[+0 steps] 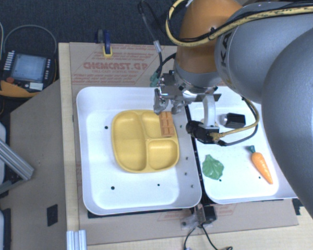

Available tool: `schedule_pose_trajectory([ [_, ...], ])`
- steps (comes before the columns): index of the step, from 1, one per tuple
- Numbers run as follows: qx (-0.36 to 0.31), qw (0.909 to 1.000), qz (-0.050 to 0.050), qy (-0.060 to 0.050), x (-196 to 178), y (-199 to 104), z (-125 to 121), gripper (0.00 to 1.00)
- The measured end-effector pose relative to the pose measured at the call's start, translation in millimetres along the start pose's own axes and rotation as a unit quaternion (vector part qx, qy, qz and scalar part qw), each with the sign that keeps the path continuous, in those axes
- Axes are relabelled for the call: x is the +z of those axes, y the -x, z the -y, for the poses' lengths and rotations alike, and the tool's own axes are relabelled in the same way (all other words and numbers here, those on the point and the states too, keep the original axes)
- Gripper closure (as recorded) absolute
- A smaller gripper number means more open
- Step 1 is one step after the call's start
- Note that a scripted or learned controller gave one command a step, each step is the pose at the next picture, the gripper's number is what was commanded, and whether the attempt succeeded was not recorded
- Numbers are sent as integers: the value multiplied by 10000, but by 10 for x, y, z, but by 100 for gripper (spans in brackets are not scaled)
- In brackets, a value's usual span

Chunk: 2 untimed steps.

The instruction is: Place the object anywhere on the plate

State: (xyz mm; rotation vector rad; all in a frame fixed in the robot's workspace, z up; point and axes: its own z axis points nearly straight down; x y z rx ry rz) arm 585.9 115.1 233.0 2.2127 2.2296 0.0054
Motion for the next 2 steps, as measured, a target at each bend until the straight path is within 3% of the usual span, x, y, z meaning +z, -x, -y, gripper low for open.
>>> schedule_pose_trajectory([
  [1, 9, 10000, 3, 3, -52, -530, -96, 100],
  [2, 29, 10000, 10, -8, -50, -497, -93, 0],
])
